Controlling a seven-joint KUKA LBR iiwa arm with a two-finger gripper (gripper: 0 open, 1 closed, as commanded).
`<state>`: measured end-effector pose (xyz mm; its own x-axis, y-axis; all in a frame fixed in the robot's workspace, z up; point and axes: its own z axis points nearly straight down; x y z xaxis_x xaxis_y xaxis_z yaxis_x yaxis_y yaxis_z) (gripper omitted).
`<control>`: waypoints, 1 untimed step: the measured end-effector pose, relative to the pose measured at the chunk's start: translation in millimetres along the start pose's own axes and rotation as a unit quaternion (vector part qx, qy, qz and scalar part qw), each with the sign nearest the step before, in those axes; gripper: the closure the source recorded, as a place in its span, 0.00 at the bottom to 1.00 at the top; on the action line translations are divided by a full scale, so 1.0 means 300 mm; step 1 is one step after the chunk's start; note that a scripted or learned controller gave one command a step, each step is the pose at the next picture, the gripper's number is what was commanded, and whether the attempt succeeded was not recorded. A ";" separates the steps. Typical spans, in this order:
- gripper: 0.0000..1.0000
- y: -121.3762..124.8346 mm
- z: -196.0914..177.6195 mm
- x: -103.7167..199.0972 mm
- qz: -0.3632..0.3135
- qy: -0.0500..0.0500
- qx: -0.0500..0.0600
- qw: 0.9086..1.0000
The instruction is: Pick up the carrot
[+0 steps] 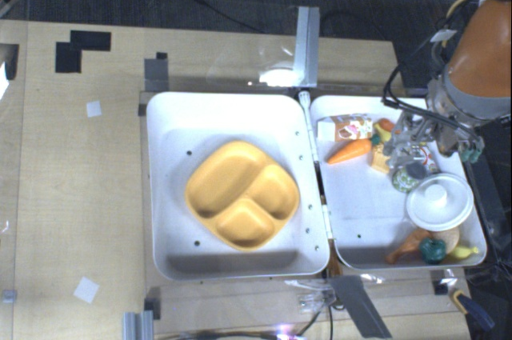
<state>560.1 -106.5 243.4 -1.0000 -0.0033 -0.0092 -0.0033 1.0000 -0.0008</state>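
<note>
The carrot (350, 152) is lying in the upper left part of the right bin (360, 226), close to the wall shared with the left bin (172, 250). Its long axis is running nearly left to right with a slight tilt: the tapered tip is pointing left and a little down toward that wall, and the thick end is lifted toward the upper right. A packet (346, 127) with a printed face is resting just above it, and a small yellow block (379, 161) is sitting just beside its thick end.

The pincer (412, 148) is being held over the right bin, to the right of the carrot and apart from it, under the grey wrist and the orange band (482, 50). Its metal parts are blurred against the clutter below, so whether the fingers are apart or together cannot be told. Nothing is seen clamped between them.

A white bowl (438, 202) is standing lower right of the pincer. At the bin's lower right corner a brown piece (406, 246), a teal ball (433, 250) and a yellow piece (466, 253) are being crowded together.

A yellow divided plate (242, 193) is lying in the middle of the left bin. Both bins are being carried side by side on the tabletop (72, 194).
</note>
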 end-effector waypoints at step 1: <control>0.00 0.034 0.481 0.049 -0.057 0.006 -0.002 0.998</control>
<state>546.7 -96.5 98.9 -0.9931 -0.1174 0.0025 -0.1174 0.9931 0.0023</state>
